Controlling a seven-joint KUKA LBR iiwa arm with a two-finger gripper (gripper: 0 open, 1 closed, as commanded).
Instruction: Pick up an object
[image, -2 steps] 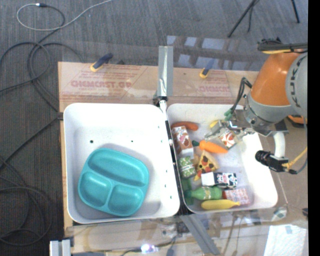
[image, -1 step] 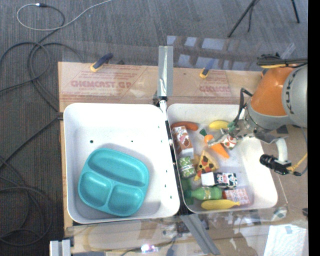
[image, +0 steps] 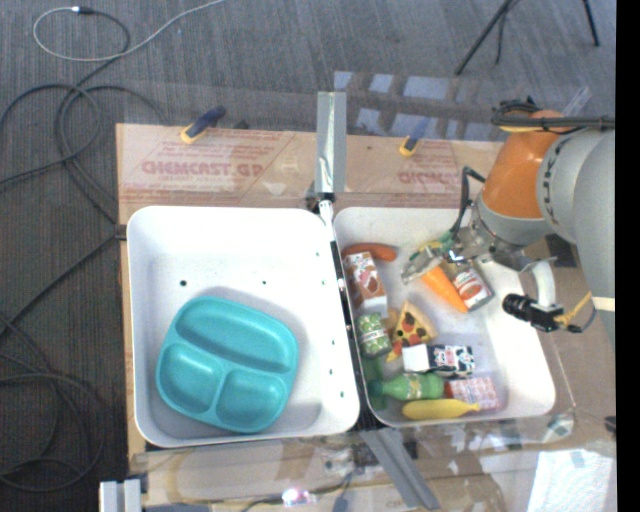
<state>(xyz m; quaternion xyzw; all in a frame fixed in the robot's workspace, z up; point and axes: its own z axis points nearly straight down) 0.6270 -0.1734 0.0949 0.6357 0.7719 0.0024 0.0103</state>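
Observation:
The right bin (image: 530, 385) holds several toy food items. Among them are an orange carrot (image: 438, 287), a small red-labelled can (image: 473, 291), a pizza slice (image: 412, 325), a red-labelled box (image: 365, 278) and a yellow banana (image: 440, 409). There is also a green bottle (image: 408, 387) and a black-and-white carton (image: 447, 358). My gripper (image: 440, 258) hangs low over the bin's far middle, right above the carrot's upper end and beside the can. The wrist hides what lies under it.
The left bin (image: 170, 235) holds a teal divided plate (image: 228, 362) near its front. A green can (image: 373, 335) and a red packet (image: 476, 391) also lie in the right bin. The grey and orange arm (image: 540, 185) reaches in from the right over the bin's far corner.

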